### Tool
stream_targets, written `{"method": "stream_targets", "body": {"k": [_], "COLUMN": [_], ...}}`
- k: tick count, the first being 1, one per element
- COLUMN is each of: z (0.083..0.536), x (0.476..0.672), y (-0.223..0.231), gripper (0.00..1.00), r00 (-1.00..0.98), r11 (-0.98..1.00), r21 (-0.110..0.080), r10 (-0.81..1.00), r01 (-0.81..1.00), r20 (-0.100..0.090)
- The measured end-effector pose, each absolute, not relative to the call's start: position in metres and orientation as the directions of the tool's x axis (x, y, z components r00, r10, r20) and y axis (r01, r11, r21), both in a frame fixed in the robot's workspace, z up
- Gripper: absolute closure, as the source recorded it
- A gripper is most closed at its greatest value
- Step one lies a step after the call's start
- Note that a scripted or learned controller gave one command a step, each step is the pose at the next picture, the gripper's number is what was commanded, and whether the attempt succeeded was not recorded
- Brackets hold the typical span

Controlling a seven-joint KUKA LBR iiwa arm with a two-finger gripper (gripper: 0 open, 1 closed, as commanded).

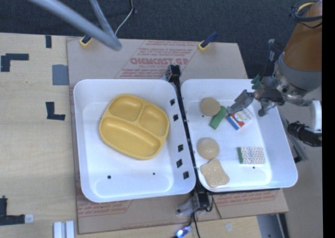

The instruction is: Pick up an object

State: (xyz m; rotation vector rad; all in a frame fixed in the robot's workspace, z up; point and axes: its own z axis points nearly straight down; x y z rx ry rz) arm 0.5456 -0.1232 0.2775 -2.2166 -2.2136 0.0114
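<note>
While over right bin (272, 143) | hand (252, 104) grip unclear | near small packet (239, 120)

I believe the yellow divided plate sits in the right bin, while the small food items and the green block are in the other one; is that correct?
Not quite. The camera view shows the yellow plate in the left bin. The food items, such as the toast, and the green block are in the right bin.

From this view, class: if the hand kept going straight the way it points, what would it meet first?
Probably the small red, white and blue packet just ahead of the hand; the green block lies beyond. Depth is unclear.
</note>
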Motion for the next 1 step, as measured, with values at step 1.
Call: {"method": "stream_targets", "body": {"k": [1], "z": [0.2826], "x": [0.5473], "y": [-0.1230], "gripper": [0.00], "r00": [-0.001], "r11": [0.001], "r21": [-0.002], "r10": [1.000], "r01": [1.000], "r20": [0.000]}}
